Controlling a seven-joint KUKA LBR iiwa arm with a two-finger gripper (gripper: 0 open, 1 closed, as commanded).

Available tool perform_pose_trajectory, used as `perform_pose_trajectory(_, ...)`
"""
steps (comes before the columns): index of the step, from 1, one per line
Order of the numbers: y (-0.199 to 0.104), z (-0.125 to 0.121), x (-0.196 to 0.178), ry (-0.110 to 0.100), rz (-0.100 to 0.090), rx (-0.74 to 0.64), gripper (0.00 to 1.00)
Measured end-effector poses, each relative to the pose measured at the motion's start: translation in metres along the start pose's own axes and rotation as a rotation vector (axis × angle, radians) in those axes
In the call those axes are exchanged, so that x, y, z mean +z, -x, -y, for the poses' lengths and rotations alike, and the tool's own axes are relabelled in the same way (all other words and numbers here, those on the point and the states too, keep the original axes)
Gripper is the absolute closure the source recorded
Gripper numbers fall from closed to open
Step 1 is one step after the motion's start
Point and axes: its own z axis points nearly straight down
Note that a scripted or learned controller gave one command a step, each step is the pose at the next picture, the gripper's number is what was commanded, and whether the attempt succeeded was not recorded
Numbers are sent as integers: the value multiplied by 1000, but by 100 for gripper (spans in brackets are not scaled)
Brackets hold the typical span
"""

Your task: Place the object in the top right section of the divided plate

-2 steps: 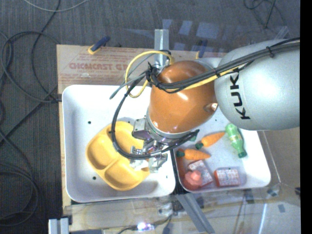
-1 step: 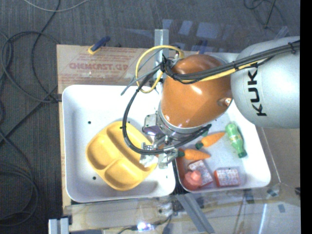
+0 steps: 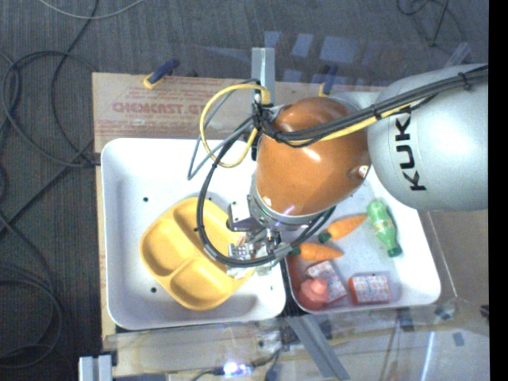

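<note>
Orange wrist [image 3: 305,161] hides gripper; 1 yellow plate [image 3: 186,260], 2 carrots [image 3: 347,227], 1 green bottle [image 3: 383,227].

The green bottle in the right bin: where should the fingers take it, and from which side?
A judgement: grip the green bottle across its body's middle, coming straight down. It lies flat, long axis running up-left to down-right, with bare floor on its right flank. The carrot sits close on its left, so the fingers should close across the narrow width, not lengthwise.
</note>
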Motion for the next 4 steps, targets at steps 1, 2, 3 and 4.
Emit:
perform_pose_trajectory(1,23,-1,3,-1,0,-48,100)
perform_pose_trajectory(2,8,14,-26,-2,2,-59,100)
perform_pose_trajectory(3,-15,1,12,1,1,-455,100)
perform_pose_trajectory(4,35,0,81,-6,2,-528,100)
